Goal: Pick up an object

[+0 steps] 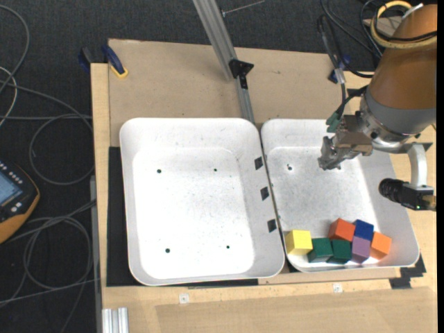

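Tool (pixel 331 159), finger state unclear, hovers above the right bin (pixel 305 186) and should descend squarely over the yellow block (pixel 300 241).

The tool (pixel 331 159) hangs over the right bin (pixel 305 186), well apart from the blocks (pixel 340 241).

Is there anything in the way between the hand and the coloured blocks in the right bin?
Nothing visible. The hand is over the far part of the right bin; the blocks cluster at its near edge, with bare white floor between them.
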Motion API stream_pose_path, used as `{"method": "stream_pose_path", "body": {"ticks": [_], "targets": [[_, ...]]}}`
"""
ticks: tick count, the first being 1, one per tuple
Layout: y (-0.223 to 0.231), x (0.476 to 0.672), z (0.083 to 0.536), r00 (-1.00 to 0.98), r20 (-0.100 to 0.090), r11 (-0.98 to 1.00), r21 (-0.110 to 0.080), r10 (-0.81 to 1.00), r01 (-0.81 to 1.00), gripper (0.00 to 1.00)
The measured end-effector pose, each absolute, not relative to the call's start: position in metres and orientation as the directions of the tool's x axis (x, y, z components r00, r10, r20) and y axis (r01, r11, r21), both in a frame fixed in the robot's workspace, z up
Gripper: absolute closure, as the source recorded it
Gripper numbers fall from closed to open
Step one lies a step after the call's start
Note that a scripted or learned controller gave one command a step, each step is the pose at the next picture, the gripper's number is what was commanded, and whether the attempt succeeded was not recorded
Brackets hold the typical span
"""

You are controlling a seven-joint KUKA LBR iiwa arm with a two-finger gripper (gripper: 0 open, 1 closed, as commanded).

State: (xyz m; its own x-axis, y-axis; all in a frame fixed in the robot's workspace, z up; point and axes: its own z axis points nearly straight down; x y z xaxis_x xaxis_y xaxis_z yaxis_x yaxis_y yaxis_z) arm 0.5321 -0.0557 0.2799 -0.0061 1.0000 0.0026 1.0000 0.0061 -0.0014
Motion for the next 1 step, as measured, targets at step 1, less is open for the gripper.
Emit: {"method": "stream_pose_path", "body": {"ticks": [1], "targets": [[-0.0051, 0.5275, 0.2584, -0.006, 0.003, 0.006, -0.004, 1.000, 1.000, 1.00]]}}
